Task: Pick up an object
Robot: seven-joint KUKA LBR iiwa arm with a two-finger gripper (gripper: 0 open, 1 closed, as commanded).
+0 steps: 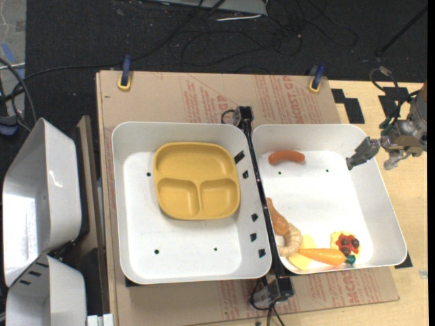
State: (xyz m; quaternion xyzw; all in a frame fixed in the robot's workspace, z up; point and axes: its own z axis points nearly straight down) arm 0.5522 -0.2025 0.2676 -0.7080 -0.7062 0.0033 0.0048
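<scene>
The right bin (380, 202) holds an orange-red sausage (286, 157) near its far wall. Along its near edge lie a tan pastry-like piece (285, 233), an orange carrot (323, 255) and a small yellow toy topped with red berries (347, 242). My gripper (372, 161) hangs at the right bin's far right corner, above the rim, open with nothing between its fingers. It is well to the right of the sausage and far from the pile at the near edge.
The left bin (132, 250) carries a yellow divided plate (197, 180). A black divider strip (257, 195) runs between the bins. White tubs (41, 189) stand off the bench at the left. Cables lie on the dark floor beyond.
</scene>
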